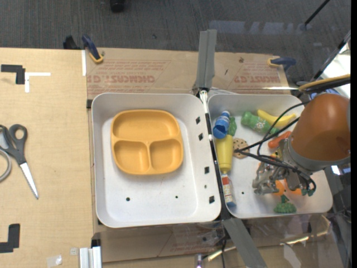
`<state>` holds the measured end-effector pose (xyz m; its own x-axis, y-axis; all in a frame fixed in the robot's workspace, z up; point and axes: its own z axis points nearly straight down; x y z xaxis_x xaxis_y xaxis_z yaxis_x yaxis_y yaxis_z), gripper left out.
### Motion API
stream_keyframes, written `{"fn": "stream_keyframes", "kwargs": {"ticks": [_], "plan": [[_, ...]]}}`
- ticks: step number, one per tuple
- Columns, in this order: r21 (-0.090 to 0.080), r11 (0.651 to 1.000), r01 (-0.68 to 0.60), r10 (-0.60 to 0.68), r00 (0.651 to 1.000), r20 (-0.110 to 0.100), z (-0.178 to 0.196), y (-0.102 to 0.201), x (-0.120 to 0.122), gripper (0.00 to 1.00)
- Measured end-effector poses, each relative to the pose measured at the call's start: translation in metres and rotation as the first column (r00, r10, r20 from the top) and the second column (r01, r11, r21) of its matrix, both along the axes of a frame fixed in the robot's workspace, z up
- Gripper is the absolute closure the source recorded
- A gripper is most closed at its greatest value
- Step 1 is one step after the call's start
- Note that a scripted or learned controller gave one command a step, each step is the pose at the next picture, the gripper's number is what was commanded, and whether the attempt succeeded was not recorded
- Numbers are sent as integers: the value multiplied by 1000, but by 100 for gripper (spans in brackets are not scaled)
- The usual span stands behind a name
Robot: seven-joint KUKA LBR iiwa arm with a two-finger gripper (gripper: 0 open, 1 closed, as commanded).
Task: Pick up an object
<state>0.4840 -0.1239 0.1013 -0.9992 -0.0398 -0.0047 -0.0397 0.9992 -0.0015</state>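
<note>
My tabletop [44, 149] carries two white bins, left [100, 166] and right [245, 202], side by side on brown cardboard [139, 74]; grey-handled scissors [22, 158] lie to the left

White bins: two, a left bin [100, 166] and a right bin [245, 197]. Divided orange tray [148, 141]: one, with three compartments, in the left bin. Yellow bottle [225, 153]: one. Blue-capped bottle [221, 124]: one. Green toy [255, 121]: one. Banana [274, 118]: one. Small green piece [285, 207]: one. Marker pen [226, 190]: one. Scissors [21, 158]: one pair, on the table [44, 205].
</note>
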Motion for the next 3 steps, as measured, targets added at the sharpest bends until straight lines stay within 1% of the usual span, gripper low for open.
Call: {"fn": "stream_keyframes", "kwargs": {"ticks": [1,2,3], "plan": [[0,1000,0,0,1000,0,0,0,0,0],[-2,1000,-2,2,1000,3,9,0,2,100],[-2,1000,-2,2,1000,3,9,0,2,0]]}}
